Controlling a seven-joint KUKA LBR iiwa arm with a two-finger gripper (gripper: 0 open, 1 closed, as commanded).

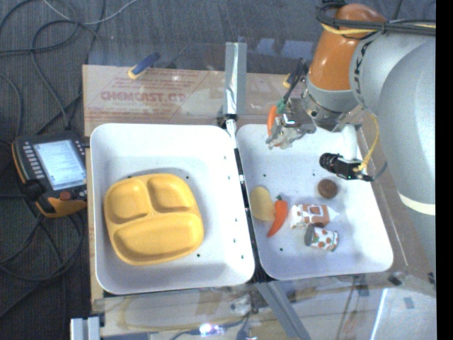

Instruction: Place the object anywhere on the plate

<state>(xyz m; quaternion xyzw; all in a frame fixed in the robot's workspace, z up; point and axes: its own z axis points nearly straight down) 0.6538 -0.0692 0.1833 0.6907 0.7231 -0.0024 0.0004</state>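
Two bins (212, 137), plate (153, 217) left.

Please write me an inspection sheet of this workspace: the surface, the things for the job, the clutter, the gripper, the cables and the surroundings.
Surface: two white bins side by side; left bin, right bin.
Job's things: yellow divided plate in the left bin, nothing on it. In the right bin: pale potato-like piece, orange carrot, brown round piece, two small printed cans.
Clutter: blue and yellow tool on the board behind the bins.
Gripper: gripper above the right bin's far left corner; an orange thing is at it, grasp unclear.
Cables: black cables on the floor.
Surroundings: handheld controller left of the bins.
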